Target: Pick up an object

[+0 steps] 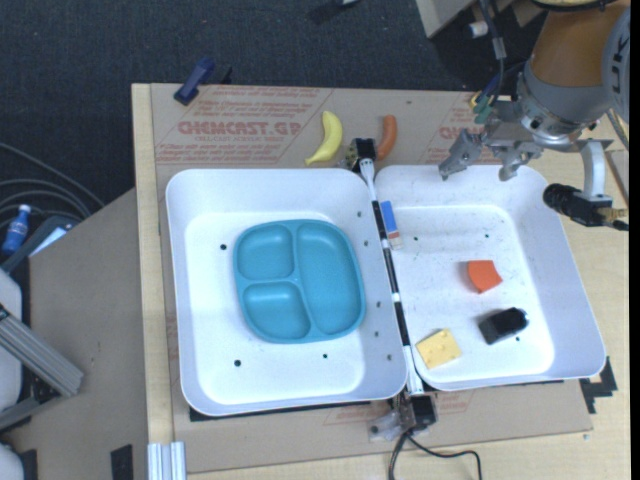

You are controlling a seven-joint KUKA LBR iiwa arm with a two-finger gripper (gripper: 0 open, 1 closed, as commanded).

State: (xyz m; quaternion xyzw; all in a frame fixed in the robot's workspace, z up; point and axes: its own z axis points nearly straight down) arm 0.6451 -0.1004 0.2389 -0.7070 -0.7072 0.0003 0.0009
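Arm: the grey arm (575,43) with its orange band reaches in from the right, above the far edge of the right bin.
Pincer: the pincer (483,162) hangs over the right bin's far rim, fingers spread apart and released, nothing between them.
Right bin: the right bin (560,258) holds an orange block (483,275), a black object (502,324) just nearer than it, a yellow wedge (438,348) toward the near left corner, and a small blue-and-white item (389,222) by the left wall.
Left bin: the left bin (200,268) carries a teal divided tray (298,279).
Table: on the table (250,118), beyond the bins, lie a banana (326,138) and an orange carrot-like piece (386,135).
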